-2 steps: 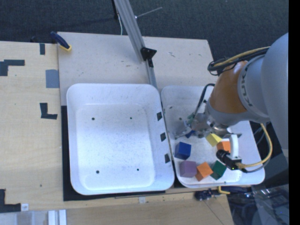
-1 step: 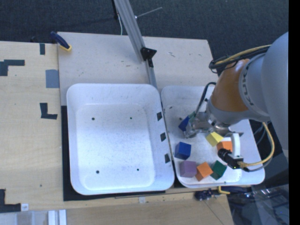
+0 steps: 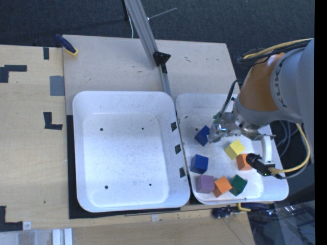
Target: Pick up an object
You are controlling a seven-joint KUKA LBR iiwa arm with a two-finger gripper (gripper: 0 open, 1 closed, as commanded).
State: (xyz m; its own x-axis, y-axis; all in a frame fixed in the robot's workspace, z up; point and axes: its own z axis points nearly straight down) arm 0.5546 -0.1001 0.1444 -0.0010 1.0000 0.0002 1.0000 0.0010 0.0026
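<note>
**Carefully now: a block at the fingertips, a wall close behind**

Closest to the gripper (image 3: pixel 218 130) is a dark blue block (image 3: pixel 203 135), lying in the right bin (image 3: pixel 276 190) just right of centre frame. You can see the block touching or nearly touching the gripper's left side, but not between the fingers, so treat it as not held. How far apart those fingers stand you cannot tell; the wrist hides them.

Your main risk is a push instead of a grasp: if the fingers come down on the block's edge, it will likely slide left toward the divider between the bins. A tilted block could also squirt out as the fingers close.

Below it lies a second blue block (image 3: pixel 199 163), apart from the first. Right of the gripper sit a yellow block (image 3: pixel 236 149) and an orange block (image 3: pixel 242 161), near each other and close under the arm; a sideways sweep could knock them. Along the bin's lower edge a purple block (image 3: pixel 205 183), another orange block (image 3: pixel 222 186) and a green block (image 3: pixel 237 184) are bunched, hard to take singly.

Open room lies upward in the right bin, and the left bin (image 3: pixel 82 152) offers broad floor.
</note>
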